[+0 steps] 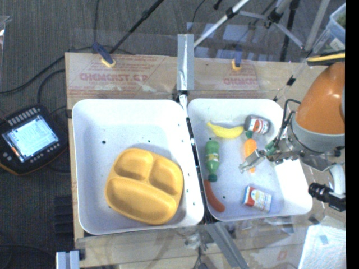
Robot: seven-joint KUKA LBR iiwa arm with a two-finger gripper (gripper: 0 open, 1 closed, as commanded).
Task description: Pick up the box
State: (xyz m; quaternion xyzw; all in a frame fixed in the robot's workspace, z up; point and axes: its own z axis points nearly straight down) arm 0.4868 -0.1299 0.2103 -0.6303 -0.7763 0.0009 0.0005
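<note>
Grey metal fingers of the tool [251,163] hang over the right bin [291,184], at right of centre in the frame, and they look spread apart with nothing between them. Their tips sit just beside the carrot [249,148], which lies directly above them in the picture. Behind the tool, the arm [320,116] comes in from the right edge, its orange band large at the upper right.

Below the tool, toward the bin's lower edge, lies the box [257,198], small, white with a red and orange label, flat on the bin floor and apart from the fingers. Above the carrot is a can [257,125], on its side. Left of that lies a banana [225,130], and below it a green bottle [211,159]. A red sausage [213,197] lies near the bin's lower left corner.

Left of centre, the other bin [95,150] holds a yellow tray [145,184] with three compartments. Both bins rest on the desk [129,74]. At the far left edge sits a pendant [29,139] with a lit screen.
</note>
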